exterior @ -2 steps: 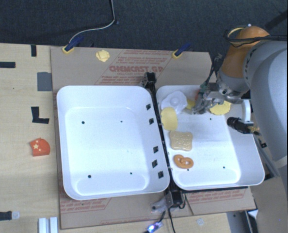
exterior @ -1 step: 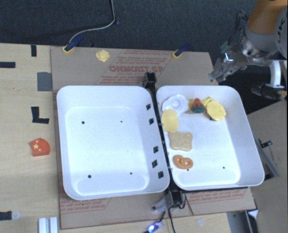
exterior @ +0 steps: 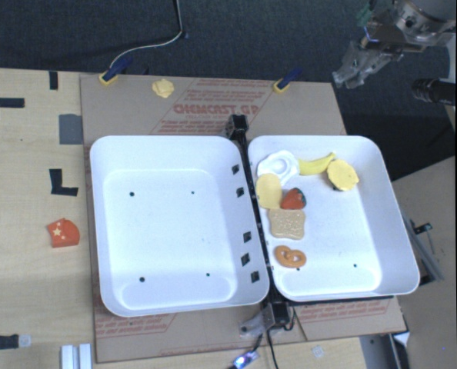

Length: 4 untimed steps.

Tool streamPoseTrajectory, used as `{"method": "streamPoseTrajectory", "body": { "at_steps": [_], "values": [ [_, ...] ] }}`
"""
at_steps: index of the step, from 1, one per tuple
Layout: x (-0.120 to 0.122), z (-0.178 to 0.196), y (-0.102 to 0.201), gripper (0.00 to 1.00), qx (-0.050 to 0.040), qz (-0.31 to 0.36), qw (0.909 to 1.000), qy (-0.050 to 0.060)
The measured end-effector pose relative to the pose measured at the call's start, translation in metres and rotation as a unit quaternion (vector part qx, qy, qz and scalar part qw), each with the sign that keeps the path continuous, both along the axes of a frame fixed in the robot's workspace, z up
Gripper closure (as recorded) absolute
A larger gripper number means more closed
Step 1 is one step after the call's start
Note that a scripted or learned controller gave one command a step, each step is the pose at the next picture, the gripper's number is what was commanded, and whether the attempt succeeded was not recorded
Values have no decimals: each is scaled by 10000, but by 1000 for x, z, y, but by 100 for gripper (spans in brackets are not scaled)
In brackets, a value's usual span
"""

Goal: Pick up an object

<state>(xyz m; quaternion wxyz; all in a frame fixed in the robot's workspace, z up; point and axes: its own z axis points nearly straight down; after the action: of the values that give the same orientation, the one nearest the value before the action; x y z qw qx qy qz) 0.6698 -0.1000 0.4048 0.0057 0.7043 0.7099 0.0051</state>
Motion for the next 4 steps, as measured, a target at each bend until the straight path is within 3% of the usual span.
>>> {"method": "streamPoseTrajectory", "body": {
  "at_steps": [1, 2, 3, 4],
  "values": [
    [-24, 139, 84, 100, 10, 9, 10000, 7],
    [-1, 130, 6, 100, -7, -52, 10000, 72],
    [-1, 130, -77, 100, -7, -50, 10000, 70],
    [-1, 130, -126, 100, -12, -47, 10000, 72]
  ]
}}
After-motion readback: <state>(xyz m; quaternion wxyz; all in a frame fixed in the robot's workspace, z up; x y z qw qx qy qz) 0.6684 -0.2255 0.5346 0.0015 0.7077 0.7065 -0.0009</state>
